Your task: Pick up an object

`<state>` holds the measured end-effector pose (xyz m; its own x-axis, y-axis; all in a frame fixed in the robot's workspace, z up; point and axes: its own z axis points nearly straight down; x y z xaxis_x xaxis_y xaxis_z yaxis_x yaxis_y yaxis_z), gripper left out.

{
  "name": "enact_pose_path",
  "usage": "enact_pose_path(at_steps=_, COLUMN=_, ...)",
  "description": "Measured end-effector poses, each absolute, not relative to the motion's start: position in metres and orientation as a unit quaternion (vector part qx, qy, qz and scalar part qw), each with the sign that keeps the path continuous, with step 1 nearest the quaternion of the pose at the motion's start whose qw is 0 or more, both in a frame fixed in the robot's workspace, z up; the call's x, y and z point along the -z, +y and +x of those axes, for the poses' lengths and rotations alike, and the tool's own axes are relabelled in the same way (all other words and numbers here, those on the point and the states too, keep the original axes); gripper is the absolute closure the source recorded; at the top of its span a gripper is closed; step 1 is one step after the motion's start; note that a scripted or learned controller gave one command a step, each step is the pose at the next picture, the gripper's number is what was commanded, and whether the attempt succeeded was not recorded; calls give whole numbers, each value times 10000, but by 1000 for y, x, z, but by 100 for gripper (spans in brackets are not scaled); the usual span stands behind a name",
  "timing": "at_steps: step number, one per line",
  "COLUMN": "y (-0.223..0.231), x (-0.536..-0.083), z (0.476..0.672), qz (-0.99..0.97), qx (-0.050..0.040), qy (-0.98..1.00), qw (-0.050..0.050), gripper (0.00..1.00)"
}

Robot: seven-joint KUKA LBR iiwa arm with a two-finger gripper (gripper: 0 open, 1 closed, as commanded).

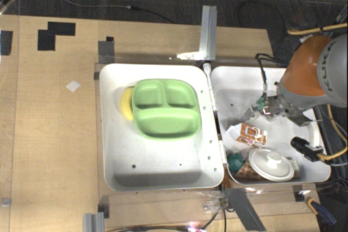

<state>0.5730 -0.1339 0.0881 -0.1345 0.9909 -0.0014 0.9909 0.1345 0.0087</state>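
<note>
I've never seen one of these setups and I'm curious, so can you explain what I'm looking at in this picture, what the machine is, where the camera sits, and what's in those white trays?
The camera hangs above a wooden bench and looks down at a slant. The grey and orange shape at the right is a robot arm; its gripper, a two-finger claw, reaches into the right bin. I cannot make out anything held between its fingers.

The left bin holds a green divided plate with something yellow peeking out from under its left edge.

Near the front of the right bin lie an orange and white packet, a white round lidded dish, and a small teal object. The arm's job is to pick up one object.
</note>
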Motion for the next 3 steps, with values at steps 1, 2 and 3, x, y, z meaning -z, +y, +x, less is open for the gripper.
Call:
enact_pose_path(at_steps=1, y=-96, x=-89, z=526, qz=6027, qx=-37, qy=7979, qw=63, gripper=0)
enact_pose_path(at_steps=2, y=-91, x=-90, z=496, qz=6350, qx=-54, qy=7725, qw=82, gripper=0)
enact_pose_path(at_steps=3, y=-91, x=-102, z=499, qz=6345, qx=-87, qy=7728, qw=126, gripper=100)
